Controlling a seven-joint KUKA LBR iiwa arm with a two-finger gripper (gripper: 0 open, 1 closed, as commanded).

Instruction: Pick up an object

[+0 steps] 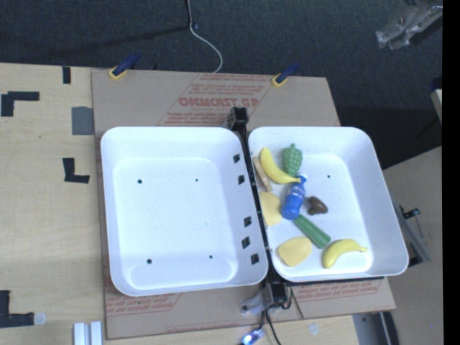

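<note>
While the gripper (pixel 408 21) hangs high off the bench, its state impossible to tell, the objects lie well below and leftward of it in the right bin (pixel 359 146), the blue bottle (pixel 293 201) central, its long axis near upright in view.

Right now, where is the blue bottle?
The blue bottle lies in the right bin, left of centre, between the green ridged toy above and the green stick below.

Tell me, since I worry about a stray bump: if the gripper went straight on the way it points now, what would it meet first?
The gripper sits at the upper right, over dark floor, well off the right bin. It seems to point down-left, but it is blurred. That line looks free at first; depth is unclear, so whether it would reach the bench's cardboard cannot be told.
</note>
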